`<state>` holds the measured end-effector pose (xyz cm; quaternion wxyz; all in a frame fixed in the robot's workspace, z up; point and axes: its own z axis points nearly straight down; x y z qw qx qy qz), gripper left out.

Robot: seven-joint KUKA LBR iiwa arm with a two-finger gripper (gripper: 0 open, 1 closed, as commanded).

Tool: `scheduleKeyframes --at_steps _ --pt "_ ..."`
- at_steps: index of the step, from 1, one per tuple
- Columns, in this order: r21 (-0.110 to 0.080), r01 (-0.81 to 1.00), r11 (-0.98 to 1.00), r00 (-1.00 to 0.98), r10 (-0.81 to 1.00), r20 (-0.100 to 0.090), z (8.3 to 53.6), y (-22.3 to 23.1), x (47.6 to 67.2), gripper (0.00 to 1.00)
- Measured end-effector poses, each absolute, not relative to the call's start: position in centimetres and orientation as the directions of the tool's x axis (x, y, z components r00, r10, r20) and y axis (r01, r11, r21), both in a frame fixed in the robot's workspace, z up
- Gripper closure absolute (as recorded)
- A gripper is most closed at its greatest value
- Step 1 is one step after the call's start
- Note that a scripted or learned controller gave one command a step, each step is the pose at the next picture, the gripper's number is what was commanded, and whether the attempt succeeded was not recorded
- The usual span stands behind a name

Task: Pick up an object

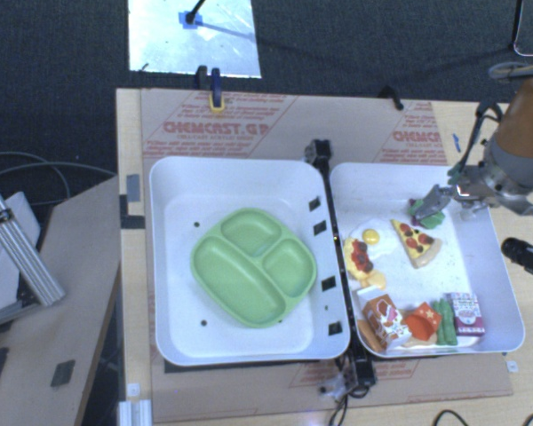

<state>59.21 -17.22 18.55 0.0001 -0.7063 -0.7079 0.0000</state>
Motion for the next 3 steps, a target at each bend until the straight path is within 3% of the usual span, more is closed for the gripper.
scheduleKeyframes --at_steps 1,2,3 --pt "-0.003 1.000 0.001 -0.001 1.000 0.001 12.3 -17.3 59.1 0.00" --pt "0.009 1.000 0.001 -0.001 1.000 -0.004 8.8 -17.3 59.4 0.00" --pt "0.020 1.000 0.003 -0.002 1.000 -0.007 10.3 -17.4 59.7 1.00"
